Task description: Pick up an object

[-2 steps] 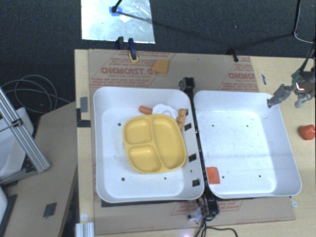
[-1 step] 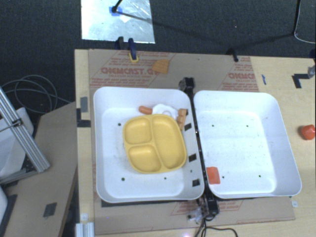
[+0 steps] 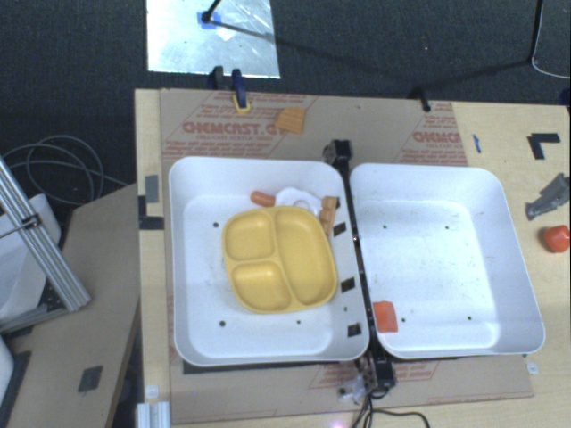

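Two white bins on the surface; the fingers (image 3: 546, 199) sit off the right bin's (image 3: 513, 266) outer rim, and I can't tell if they're open or clenched. Candidate picks: orange-red block (image 3: 384, 316) in the right bin's near-left corner, well away from the fingers. Far beyond it in the left bin (image 3: 192, 266): yellow divided plate (image 3: 278, 261), small orange piece (image 3: 263, 199), tan block (image 3: 328, 210).
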